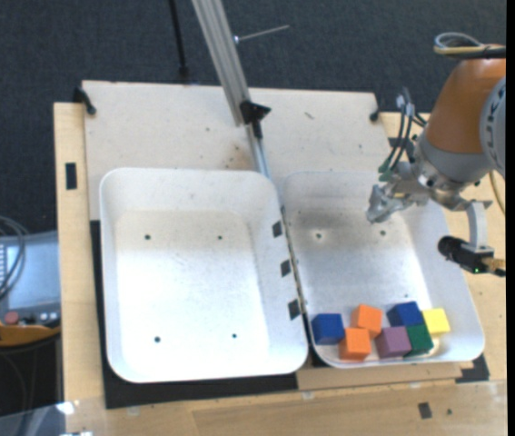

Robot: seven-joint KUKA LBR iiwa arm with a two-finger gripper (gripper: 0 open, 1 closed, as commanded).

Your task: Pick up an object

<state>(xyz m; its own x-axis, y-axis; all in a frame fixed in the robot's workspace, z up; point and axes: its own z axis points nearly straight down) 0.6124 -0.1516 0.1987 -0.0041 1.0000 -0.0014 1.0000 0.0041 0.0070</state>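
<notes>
Claw: metal two-finger gripper (381, 209), hanging over the right shallow white plastic bin (348, 243) at its 1 o'clock; opening cannot be told, nothing seen held. Small coloured cubes (382, 331) (blue, orange, purple, green, yellow) clustered at that bin's 5 o'clock, well apart from the claw.

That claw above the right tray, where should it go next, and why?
Probably toward the near end of the right tray and down: the gripper hangs over bare floor, while the blocks all sit clustered in that near corner.
</notes>
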